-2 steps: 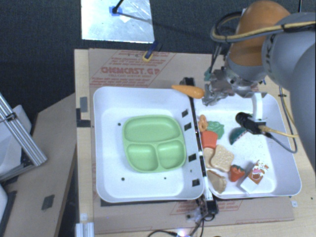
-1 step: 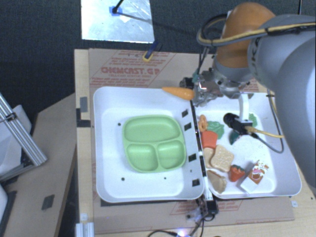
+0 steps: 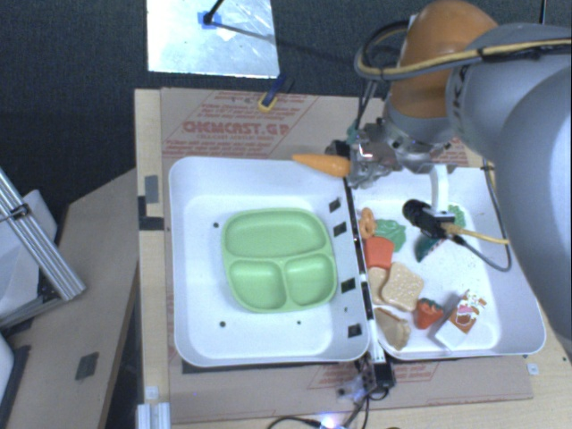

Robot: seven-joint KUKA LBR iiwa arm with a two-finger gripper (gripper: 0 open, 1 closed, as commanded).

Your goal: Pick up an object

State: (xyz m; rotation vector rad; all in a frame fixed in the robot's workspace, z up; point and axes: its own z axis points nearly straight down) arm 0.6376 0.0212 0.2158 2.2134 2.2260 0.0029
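Note:
An orange toy carrot (image 3: 320,163) lies across the far rim where the two bins meet, its thick end reaching to my gripper (image 3: 362,169). The gripper hangs over the far left corner of the right bin (image 3: 514,315), right against the carrot's end; whether it grips the carrot is hidden. The right bin holds several toy foods: an orange ring (image 3: 367,224), a green leafy piece (image 3: 391,233), a red-orange block (image 3: 379,253), a toast slice (image 3: 404,285), a pale bread piece (image 3: 391,327), a red strawberry-like piece (image 3: 428,312) and a white-and-red packet (image 3: 465,313).
In the left bin (image 3: 192,239) sits a green divided plate (image 3: 277,257). A dark green piece (image 3: 456,215) lies under the arm in the right bin. The large grey arm covers the right bin's far right side. A shiny sheet (image 3: 213,25) lies behind the bins.

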